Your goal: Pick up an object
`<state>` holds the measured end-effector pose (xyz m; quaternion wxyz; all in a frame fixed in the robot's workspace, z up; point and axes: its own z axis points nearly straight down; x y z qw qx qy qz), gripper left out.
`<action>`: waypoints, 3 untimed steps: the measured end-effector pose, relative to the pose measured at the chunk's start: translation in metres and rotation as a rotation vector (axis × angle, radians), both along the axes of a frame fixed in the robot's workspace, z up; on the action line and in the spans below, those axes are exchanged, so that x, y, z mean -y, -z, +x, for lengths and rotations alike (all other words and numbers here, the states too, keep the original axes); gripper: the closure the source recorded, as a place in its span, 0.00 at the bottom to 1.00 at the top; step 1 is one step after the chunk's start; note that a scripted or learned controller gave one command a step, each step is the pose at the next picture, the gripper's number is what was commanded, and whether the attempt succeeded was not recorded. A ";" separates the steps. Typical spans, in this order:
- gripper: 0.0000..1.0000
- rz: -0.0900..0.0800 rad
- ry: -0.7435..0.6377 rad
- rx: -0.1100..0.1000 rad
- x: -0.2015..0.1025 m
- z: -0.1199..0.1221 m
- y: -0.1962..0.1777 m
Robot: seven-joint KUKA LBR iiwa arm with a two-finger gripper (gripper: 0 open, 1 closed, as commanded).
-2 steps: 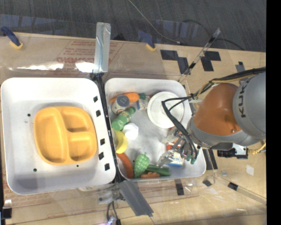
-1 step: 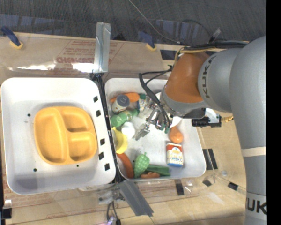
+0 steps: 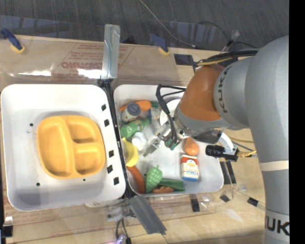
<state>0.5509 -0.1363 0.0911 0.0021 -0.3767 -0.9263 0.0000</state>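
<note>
Grey KUKA arm (image 3: pixel 254 95) with orange band reaching in from the right over the right shallow white bin (image 3: pixel 213 184). Two-finger metal gripper (image 3: pixel 161 141) low among the clutter, fingers apart, nothing between them. Just beside it: small orange egg-shaped object (image 3: pixel 191 146), white carton with red top (image 3: pixel 190 168), bumpy green toy (image 3: pixel 153 178), yellow curved piece (image 3: pixel 130 154). Yellow divided plastic tray (image 3: pixel 71 146) alone in the left white bin (image 3: pixel 20 192).
</note>
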 end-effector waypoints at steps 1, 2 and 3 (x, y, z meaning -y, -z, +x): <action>0.00 -0.002 0.133 0.004 -0.010 0.040 -0.009; 0.00 0.000 0.192 -0.051 0.000 0.084 0.003; 0.00 -0.017 0.434 -0.054 -0.014 0.091 0.005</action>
